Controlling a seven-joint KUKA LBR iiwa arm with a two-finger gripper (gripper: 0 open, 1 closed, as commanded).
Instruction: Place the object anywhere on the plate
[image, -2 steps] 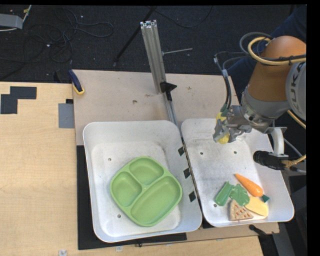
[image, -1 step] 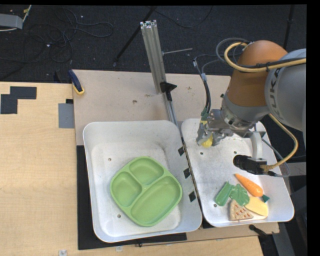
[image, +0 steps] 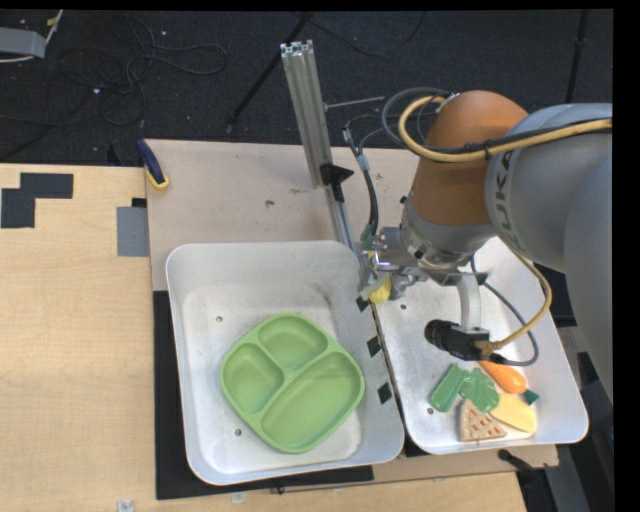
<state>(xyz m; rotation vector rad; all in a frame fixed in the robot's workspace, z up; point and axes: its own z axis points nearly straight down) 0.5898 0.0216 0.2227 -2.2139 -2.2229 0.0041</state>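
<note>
Hand (image: 381, 283) at the seam between the two bins, above and to the right of the green plate (image: 292, 382); a small yellow object (image: 380, 294) sits at its tip, but whether the hand is apart or clamped on it cannot be told. Plate: three compartments, lying in the left bin (image: 200, 300), nothing on it. Right bin (image: 560, 420), right of the plate: green pieces (image: 462, 388), an orange carrot-like piece (image: 503, 376), a yellow wedge (image: 515, 412) and a waffle-patterned triangle (image: 482, 426), clustered near its front corner. Bench (image: 70, 330), light wood, left of the plate.
</note>
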